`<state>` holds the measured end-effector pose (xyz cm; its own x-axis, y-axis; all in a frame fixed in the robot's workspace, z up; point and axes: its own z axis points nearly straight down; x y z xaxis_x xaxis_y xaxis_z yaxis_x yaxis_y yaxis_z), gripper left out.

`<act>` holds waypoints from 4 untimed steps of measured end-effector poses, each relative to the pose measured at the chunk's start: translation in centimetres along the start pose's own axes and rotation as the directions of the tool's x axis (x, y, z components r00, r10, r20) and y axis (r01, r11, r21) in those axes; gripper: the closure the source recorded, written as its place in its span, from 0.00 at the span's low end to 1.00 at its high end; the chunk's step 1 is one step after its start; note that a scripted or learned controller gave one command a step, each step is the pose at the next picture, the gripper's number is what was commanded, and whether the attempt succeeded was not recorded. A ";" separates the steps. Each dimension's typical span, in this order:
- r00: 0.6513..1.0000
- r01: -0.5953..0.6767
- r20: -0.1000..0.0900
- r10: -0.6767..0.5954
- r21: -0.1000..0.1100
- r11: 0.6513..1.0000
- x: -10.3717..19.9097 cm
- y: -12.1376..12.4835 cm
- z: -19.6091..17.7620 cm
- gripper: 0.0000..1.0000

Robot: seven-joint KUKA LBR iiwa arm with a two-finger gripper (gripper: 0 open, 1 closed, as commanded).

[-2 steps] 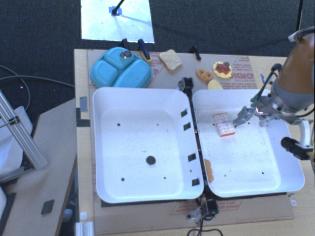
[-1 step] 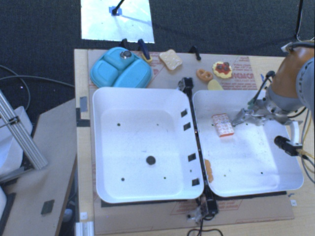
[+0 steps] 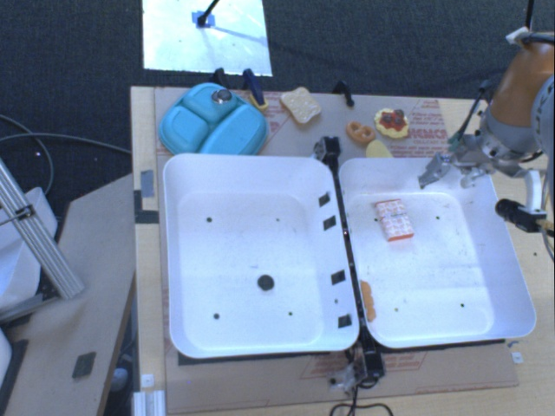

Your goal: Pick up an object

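A: Where was the end effector (image 3: 444, 168)?

B: Up at the far right corner of the right bin (image 3: 486, 258), hanging from the grey arm (image 3: 520, 102) with its orange band. It sat low over the bin's back rim.

A: Were its fingers apart or together?

B: I could not tell. That part was a small grey blur against the white plastic.

A: And the thing to be picked up?

B: A small box (image 3: 394, 219) with red and white print lay flat on the floor of the right bin, towards the back and left of the middle. It was near the end effector but apart from it, lower and to the left in the view. Nothing was between the fingers as far as I could see.

A: Anything else in the bins?

B: An orange piece (image 3: 368, 301) lay against the left wall of the right bin, partly cut off by the rim, so I could not say what it was. A small dark round object (image 3: 265, 282) sat on the floor of the left bin (image 3: 251, 258).

A: And behind the bins?

B: On the table (image 3: 104, 232), a blue lidded container (image 3: 213, 120), a slice of toy bread (image 3: 300, 105), a pretzel (image 3: 360, 131), a small tart (image 3: 392, 122) and a yellow piece (image 3: 378, 150) half hidden by the bin's rim.
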<state>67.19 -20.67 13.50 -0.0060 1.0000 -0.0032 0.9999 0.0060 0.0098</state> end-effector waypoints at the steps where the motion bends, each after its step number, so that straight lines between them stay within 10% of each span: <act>1: 1.000 -0.007 -0.002 0.007 0.003 1.000 0.6 -9.8 4.8 0.00; 2: 1.000 -0.005 0.004 0.005 -0.006 1.000 0.4 -9.3 3.4 1.00; 3: 1.000 0.005 -0.003 -0.005 0.000 1.000 7.2 -4.8 -1.7 1.00; 4: 1.000 -0.003 -0.003 0.003 0.006 1.000 6.7 -5.1 -1.4 0.00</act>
<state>61.98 -13.97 14.85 -0.0030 1.0000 -0.0003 1.0000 0.0030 0.0034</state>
